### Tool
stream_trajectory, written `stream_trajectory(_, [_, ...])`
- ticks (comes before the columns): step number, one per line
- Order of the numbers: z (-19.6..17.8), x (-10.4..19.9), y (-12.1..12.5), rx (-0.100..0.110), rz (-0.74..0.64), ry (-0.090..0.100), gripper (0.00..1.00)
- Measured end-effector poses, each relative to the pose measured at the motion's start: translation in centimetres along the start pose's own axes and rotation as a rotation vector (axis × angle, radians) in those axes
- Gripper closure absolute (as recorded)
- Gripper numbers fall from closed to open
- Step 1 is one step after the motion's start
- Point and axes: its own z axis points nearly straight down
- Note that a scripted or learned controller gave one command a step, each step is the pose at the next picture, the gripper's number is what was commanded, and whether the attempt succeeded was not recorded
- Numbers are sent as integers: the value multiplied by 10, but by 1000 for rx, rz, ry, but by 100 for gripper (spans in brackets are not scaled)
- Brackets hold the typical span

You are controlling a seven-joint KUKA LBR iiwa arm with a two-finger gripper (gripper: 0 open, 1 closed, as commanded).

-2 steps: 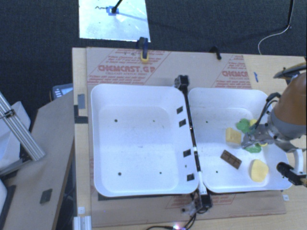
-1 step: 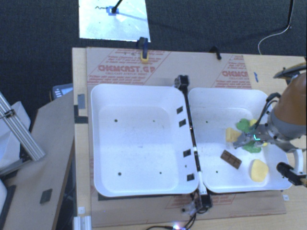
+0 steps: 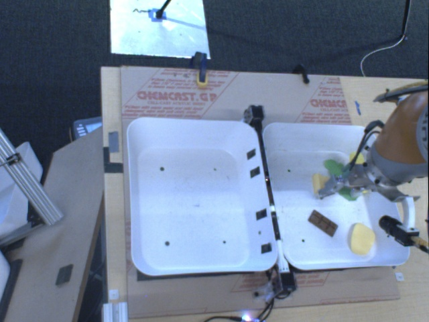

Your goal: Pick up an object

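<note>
Where the arm reaches in over the right-hand bin, the tool sits low among a cluster of objects, its tip against a small yellow piece with a green object right beside and partly beneath it; whether the tool is apart or together I cannot tell. Just below the tool lies a brown chocolate-bar block, apart from it, and a yellow rounded object rests further below, toward the arm's side. Across the divider from the tool stands the left-hand bin on the worktop.
</note>
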Motion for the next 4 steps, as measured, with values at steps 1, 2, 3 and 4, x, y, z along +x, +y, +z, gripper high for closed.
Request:
stream_trajectory(1, [-1, -12, 94, 11, 1, -1, 0])
stream_trajectory(2, [-12, -12, 92, 8, 0, -2, 100])
stream_trajectory(3, [-9, -15, 38, 4, 10, -9, 100])
stream_trajectory(4, [2, -14, -22, 6, 11, -7, 100])
